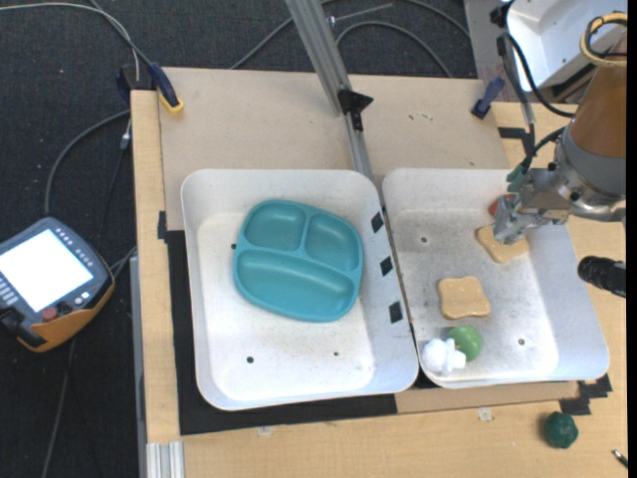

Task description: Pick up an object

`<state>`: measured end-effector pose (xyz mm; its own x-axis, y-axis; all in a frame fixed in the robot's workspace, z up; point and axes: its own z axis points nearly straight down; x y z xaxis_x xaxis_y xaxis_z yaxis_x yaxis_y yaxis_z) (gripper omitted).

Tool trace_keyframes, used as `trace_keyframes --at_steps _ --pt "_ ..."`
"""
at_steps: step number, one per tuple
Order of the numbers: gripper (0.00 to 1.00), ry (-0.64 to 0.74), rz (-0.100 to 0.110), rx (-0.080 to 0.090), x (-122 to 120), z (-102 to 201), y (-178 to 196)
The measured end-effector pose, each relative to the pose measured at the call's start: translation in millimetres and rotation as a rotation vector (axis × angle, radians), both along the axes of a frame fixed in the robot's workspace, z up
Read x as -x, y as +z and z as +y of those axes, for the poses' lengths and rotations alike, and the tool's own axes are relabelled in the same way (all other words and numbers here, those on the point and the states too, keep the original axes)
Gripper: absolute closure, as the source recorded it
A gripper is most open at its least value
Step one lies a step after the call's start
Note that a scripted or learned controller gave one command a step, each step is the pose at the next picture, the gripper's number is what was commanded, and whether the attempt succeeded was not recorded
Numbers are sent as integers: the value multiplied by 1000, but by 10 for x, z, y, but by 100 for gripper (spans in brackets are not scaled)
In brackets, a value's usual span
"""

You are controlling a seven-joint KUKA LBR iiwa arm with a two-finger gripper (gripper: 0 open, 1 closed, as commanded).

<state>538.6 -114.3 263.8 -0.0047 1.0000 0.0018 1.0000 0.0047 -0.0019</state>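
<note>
Camera view, flat tan biscuit-shaped piece (pixel 506 248), squarish

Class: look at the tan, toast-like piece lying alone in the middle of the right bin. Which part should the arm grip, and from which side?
Probably straight down from above, closing on two opposite edges of the tan piece. It lies flat on the right bin's floor, so only its thin rim offers purchase. Its edges look clear; the green and white item sits apart, nearer the front.

Handheld pendant (pixel 45 285) on dark floor left of bench; cables (pixel 80 28) nearby.
</note>
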Motion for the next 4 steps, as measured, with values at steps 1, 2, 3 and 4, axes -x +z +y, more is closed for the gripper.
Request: trace_keyframes --at_steps 1,2,3,4 --pt "100 1 1 -1 -119 512 -179" --pt "100 3 -2 -1 -181 1130 -170" --pt "100 0 -2 1 -320 1615 -342" --pt "100 1 -4 0 -391 2066 -303"
